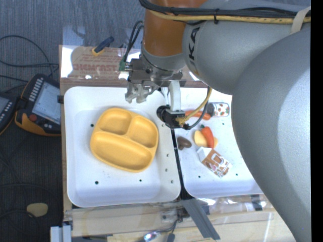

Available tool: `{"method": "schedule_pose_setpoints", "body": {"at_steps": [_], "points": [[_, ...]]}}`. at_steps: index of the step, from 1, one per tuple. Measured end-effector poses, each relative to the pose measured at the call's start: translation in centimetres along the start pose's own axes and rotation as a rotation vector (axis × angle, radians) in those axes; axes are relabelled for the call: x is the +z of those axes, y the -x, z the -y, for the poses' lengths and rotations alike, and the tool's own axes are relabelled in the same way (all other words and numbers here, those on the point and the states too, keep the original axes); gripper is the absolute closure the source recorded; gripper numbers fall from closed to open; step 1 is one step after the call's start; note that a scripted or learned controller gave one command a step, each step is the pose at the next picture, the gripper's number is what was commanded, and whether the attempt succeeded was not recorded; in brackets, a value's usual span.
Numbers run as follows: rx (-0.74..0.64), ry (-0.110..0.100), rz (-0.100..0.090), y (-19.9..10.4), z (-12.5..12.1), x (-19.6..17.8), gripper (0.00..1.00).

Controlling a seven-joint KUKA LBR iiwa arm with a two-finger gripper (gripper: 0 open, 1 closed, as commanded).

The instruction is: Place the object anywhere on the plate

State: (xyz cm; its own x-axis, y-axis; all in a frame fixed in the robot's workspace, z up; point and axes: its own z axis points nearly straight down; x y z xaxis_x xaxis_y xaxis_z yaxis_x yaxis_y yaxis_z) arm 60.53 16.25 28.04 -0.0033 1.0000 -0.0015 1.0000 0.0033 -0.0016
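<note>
Gripper over the back rim of the left bin; plate bare; objects in the right bin.

We log, left to right: the yellow plate [124, 145], three compartments, sits in the left bin [81, 185]; the gripper [137, 94] hangs just beyond it, and we cannot tell its state or whether it carries anything; in the right bin [222, 183] lie a brown piece [184, 143], a red and yellow piece [204, 136] and a patterned packet [215, 162]. We judge the placing not yet done; next, the arm must be centred over the plate.
</note>
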Motion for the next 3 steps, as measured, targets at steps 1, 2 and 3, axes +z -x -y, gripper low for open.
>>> {"method": "schedule_pose_setpoints", "body": {"at_steps": [1,2,3], "points": [[0.004,-0.001,0.002,2.9,5.4,1.8,1.00],[0.003,-0.003,0.000,7.8,7.2,5.5,1.00],[0.003,-0.001,0.001,8.0,-6.3,1.5,1.00]]}}
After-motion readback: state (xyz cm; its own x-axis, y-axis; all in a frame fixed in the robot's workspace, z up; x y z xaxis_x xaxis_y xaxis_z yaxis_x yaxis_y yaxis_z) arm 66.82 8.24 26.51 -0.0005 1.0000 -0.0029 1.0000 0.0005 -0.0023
